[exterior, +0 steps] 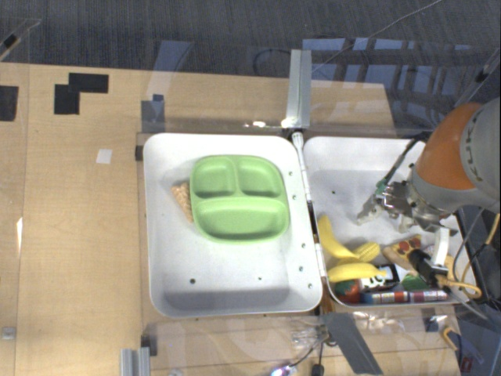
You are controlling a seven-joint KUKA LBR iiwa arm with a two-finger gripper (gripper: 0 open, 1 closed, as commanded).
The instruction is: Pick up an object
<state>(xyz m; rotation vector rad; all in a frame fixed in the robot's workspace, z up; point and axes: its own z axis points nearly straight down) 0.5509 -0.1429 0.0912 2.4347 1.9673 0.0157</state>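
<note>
The end effector [374, 207] hangs over the right bin [344, 167]; whether it is apart or together, I cannot tell. Just near of it, the banana [338, 245] lies with its long axis running far-left to near-right.

green tray [237, 198] hides most of a tan object [182, 200].

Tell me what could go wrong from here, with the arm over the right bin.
1. The bananas, marker and other small items lie crowded in the near corner of the right bin, so a grasp may catch two things or slip off.
2. The pile sits against the bin wall; the gripper might hit the rim.
3. The curved bananas may roll out of a pinch.
</note>
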